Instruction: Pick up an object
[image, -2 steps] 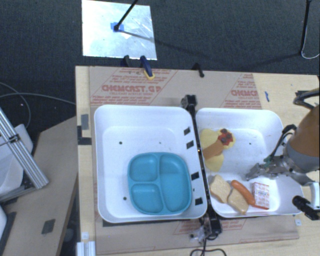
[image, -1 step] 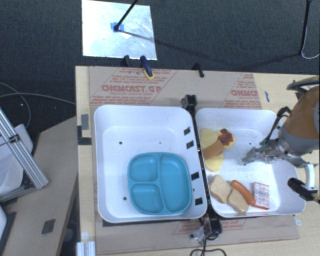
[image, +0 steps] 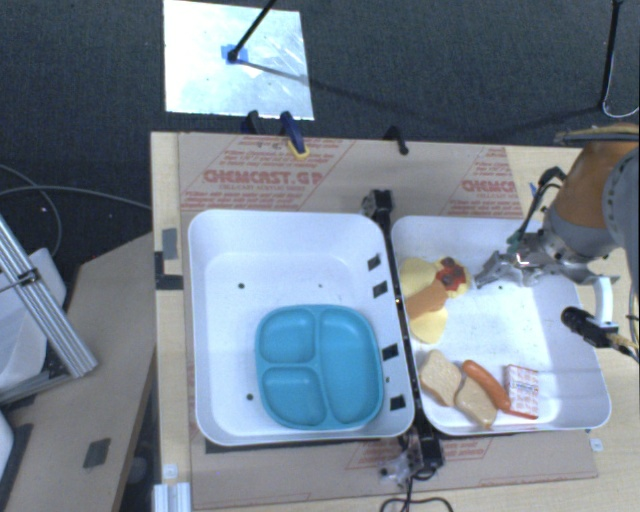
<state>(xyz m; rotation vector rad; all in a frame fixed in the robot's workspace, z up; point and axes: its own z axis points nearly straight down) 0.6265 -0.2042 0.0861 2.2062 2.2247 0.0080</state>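
Note:
My gripper (image: 507, 271) hovers over the upper middle of the right bin (image: 575, 345), open, with nothing between its fingers. Just to its left lies a yellow toy (image: 428, 272) with a red-brown piece (image: 451, 270) on it and an orange piece (image: 430, 298) across it. A pale yellow disc (image: 430, 325) sits below those. Along the bin's front edge lie two bread slices (image: 440, 377), a red sausage (image: 486, 384) and a red-and-white packet (image: 522, 389).
The left bin (image: 230, 270) holds a blue divided plate (image: 320, 365). A black divider with clips (image: 390, 290) runs between the bins. The arm's black fitting (image: 590, 325) hangs over the right bin's right side.

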